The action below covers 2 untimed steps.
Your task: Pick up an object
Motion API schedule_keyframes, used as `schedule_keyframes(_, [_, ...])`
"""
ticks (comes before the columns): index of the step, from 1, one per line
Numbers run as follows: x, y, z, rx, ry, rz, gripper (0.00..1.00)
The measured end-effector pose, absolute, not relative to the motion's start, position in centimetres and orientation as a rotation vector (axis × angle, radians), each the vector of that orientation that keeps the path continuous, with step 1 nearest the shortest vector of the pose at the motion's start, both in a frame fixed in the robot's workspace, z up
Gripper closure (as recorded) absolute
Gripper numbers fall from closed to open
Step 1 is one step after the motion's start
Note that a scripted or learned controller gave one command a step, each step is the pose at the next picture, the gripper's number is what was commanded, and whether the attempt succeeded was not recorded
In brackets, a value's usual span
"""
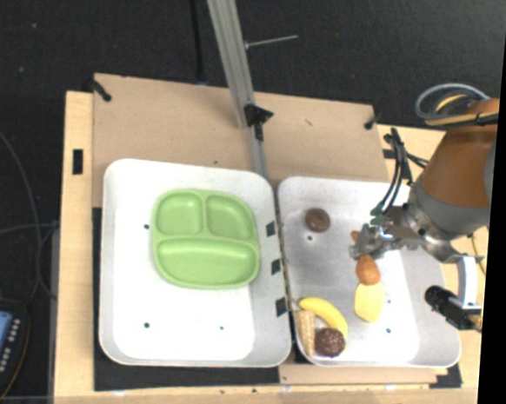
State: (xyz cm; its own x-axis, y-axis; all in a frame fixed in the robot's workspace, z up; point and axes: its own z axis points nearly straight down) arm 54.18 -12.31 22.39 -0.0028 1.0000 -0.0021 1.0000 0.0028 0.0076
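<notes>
The small orange-brown egg-shaped object [368, 269] lies near the centre of the right white bin [416, 340], directly below the gripper [370, 246]; finger state cannot be determined. A pale yellow lump [368, 303] lies just beside it, toward the front edge.

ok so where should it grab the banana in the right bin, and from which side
Grip the banana across its narrow middle, coming straight down from above. It lies flat and curved, with the dark round fruit touching its lower end and the bin wall close on the left, so the upper side leaves the end effector most room.
</notes>
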Motion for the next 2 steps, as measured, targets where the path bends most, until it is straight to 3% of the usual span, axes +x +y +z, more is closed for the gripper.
schedule_keyframes(2, [54.3, -3.1, 24.1, 2.212, 2.229, 0.004, 1.00])
